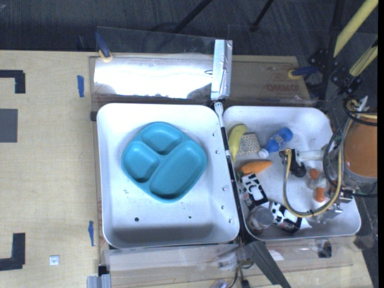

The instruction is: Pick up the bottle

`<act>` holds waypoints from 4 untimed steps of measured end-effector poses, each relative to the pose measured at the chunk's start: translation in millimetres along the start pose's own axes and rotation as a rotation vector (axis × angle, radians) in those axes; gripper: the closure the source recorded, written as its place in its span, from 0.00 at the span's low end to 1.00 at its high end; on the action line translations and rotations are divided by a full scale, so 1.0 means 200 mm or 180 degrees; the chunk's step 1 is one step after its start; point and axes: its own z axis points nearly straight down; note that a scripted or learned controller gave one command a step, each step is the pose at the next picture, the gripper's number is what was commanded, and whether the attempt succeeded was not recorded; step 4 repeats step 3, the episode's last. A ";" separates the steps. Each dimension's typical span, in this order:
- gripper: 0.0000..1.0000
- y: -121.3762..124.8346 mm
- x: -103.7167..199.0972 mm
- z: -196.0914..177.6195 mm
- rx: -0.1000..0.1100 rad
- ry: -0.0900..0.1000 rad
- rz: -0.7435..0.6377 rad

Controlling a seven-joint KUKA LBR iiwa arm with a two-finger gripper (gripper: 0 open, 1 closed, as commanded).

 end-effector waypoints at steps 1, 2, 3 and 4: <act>0.00 0.10 -0.02 -0.22 -0.0017 -0.0013 0.0066; 0.00 0.08 0.01 -0.26 -0.0017 -0.0014 0.0145; 1.00 0.06 0.01 -0.30 -0.0005 -0.0026 0.0127; 1.00 0.06 0.01 -0.30 -0.0005 -0.0026 0.0127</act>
